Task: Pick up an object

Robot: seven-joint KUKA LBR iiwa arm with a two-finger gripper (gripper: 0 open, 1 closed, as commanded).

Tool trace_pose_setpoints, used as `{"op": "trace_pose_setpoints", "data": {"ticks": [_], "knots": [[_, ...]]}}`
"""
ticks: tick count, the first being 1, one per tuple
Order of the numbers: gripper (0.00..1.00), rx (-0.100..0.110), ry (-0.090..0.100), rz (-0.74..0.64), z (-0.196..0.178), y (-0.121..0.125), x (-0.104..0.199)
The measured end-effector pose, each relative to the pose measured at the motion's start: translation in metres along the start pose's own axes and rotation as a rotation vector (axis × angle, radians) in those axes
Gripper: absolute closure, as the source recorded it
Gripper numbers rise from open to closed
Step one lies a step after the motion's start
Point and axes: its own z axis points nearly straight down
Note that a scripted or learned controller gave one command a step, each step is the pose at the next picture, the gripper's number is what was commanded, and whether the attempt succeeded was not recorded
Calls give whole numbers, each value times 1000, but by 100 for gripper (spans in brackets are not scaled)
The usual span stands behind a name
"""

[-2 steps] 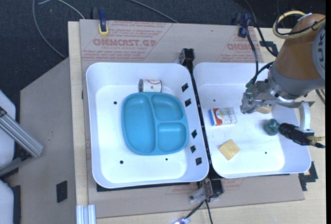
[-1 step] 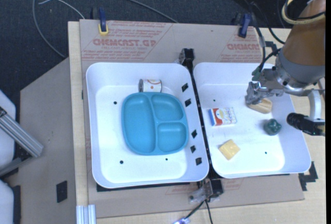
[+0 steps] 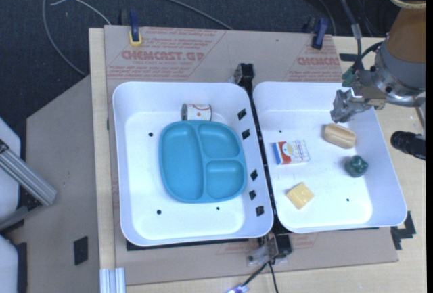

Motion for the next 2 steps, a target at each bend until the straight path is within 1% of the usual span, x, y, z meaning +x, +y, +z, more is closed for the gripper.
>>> {"op": "trace_pose_setpoints", "data": {"ticks": [1, 2], "knots": [[100, 12, 4, -2, 22, -6, 44], [100, 13, 4, -3, 44, -14, 98]]}}
